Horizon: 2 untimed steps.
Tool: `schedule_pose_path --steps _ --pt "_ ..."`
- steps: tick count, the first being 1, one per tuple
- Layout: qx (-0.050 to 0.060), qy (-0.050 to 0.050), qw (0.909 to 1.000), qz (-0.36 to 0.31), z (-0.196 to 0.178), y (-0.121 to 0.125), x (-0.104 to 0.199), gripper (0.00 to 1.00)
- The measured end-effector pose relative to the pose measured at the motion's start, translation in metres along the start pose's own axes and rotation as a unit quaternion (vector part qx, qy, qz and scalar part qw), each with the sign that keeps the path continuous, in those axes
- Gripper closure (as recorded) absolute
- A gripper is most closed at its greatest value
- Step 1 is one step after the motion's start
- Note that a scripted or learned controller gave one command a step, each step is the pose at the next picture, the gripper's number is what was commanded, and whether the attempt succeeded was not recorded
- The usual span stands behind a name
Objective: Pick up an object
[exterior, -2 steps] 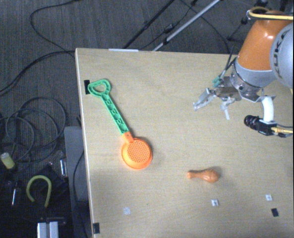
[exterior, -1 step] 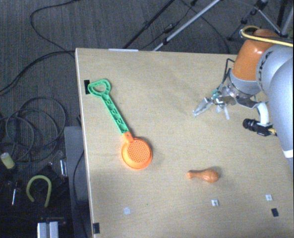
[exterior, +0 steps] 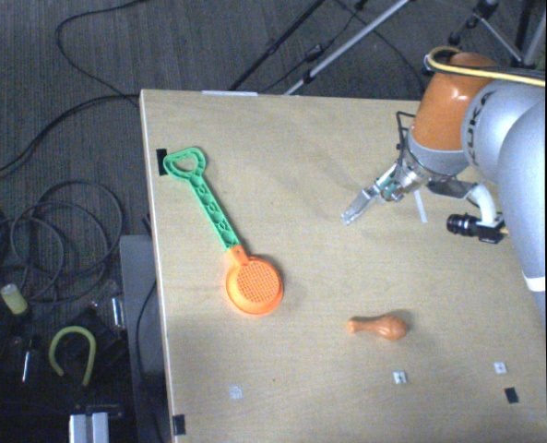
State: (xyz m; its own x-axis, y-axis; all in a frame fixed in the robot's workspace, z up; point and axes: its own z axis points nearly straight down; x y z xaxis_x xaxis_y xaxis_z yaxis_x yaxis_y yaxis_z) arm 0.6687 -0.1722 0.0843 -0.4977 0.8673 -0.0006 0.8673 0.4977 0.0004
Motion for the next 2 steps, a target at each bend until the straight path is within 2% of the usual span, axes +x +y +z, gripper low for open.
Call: schedule_pose_path --steps 2 --pt "0.000 0.000 1.0000 0.000 0.0001 0.0001 0.0001 0.00"
